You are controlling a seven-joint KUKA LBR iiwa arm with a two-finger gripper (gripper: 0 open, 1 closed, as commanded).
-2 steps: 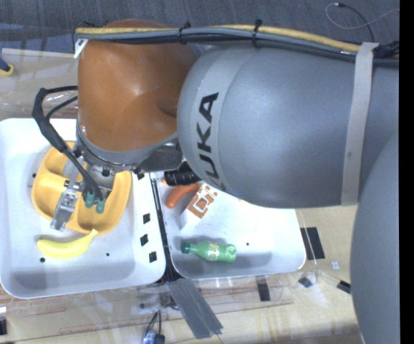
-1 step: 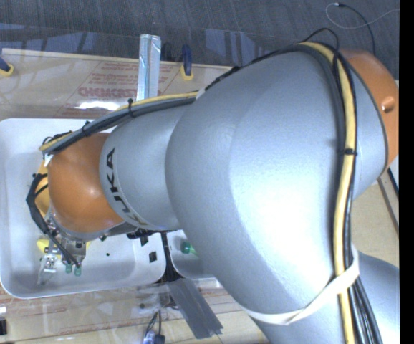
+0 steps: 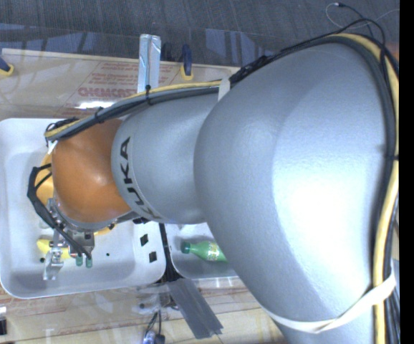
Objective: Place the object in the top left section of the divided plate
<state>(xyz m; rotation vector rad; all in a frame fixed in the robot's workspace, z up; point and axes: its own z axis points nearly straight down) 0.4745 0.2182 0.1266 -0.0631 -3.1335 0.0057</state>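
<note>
My gripper (image 3: 65,258) hangs low over the front part of the left bin (image 3: 6,192), beneath the orange wrist band. A small yellow object (image 3: 44,246) shows right at the gripper's left side; I cannot tell whether it is held or lying on the bin floor. Yellow edges of what looks like the divided plate (image 3: 42,183) peek out to the left of the wrist. The arm hides most of the plate, so its sections cannot be made out.
A green bottle (image 3: 203,251) lies in the right bin (image 3: 182,267), close to the wall shared by the two bins. The big grey arm covers most of the right bin and the back of the left one. Brown cardboard lies behind the bins.
</note>
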